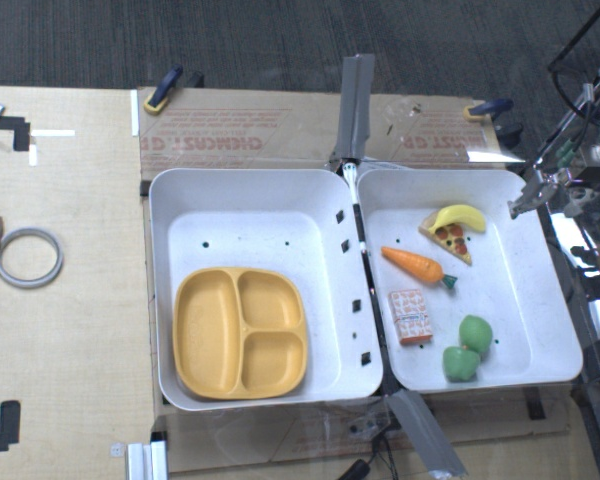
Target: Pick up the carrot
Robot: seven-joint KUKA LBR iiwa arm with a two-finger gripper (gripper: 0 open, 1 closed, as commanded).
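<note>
The carrot [412,264], orange with a small green top, lies flat in the right bin [540,298]. It sits left of the bin's middle, with its tip toward the divider and its green end pointing right and toward the front. My gripper [528,200] hangs at the right bin's far right rim, well to the right of the carrot and apart from it. It is small and partly lost against the dark equipment behind it.
The right bin also holds a banana [460,214], a pizza slice [452,240], a small carton [411,316] and two green fruits [468,348]. In the left bin [240,208] lies a yellow divided plate [242,330]. A tape roll [25,258] rests on the bench at the left.
</note>
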